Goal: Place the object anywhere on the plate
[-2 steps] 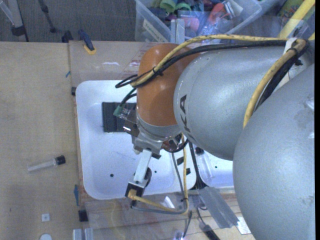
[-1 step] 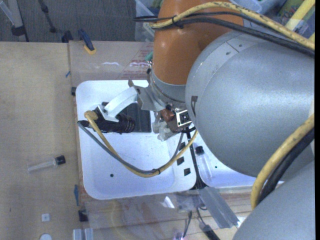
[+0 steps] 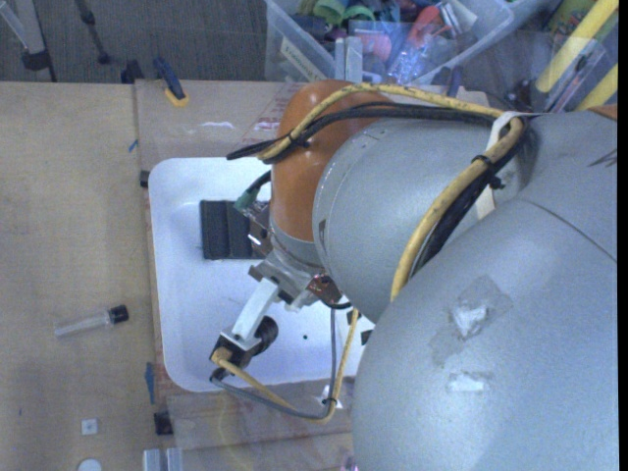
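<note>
A black rectangular object (image 3: 224, 229) lies flat in the left white bin (image 3: 186, 351), towards its far left side. My gripper (image 3: 255, 219) sits right beside the object's right edge, mostly hidden under the orange band and grey wrist. A small green bit (image 3: 253, 196) peeks out at the wrist, just above the black object. The arm's big grey body covers the right half of the bench.
A clear tube with a black cap (image 3: 93, 320) lies on the bench left of the bin. At the back stand clear tubs full of colourful toys (image 3: 392, 18). A blue clamp (image 3: 173, 84) rests behind the bin.
</note>
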You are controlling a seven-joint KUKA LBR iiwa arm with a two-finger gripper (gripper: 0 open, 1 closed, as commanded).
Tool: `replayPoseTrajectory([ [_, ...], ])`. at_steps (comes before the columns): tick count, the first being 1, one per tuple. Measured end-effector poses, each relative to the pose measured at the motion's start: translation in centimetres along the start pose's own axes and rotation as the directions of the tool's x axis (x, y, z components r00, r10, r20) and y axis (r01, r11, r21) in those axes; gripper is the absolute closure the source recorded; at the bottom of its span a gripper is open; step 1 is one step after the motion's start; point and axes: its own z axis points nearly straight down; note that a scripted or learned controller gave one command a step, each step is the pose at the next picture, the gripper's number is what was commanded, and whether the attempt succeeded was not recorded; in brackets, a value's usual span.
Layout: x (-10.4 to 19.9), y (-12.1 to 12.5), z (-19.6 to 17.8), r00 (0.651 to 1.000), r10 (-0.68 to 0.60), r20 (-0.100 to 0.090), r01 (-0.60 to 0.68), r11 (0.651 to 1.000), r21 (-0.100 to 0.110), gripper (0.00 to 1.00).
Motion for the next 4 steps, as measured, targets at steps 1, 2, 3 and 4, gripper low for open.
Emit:
replayPoseTrajectory([
  [1,0.2,0.2,0.8,0.714,-0.7,0.001,0.7,0.714,-0.001,1.0],
  [2,5.2,9.1,1.1,0.952,-0.305,-0.002,0.305,0.952,-0.004,1.0],
  [3,7.4,13.9,-2.5,0.907,0.422,-0.009,-0.422,0.907,-0.002,1.0],
  [4,10.4,11.2,-19.2,0.816,0.577,-0.011,-0.578,0.816,0.0,1.0],
])
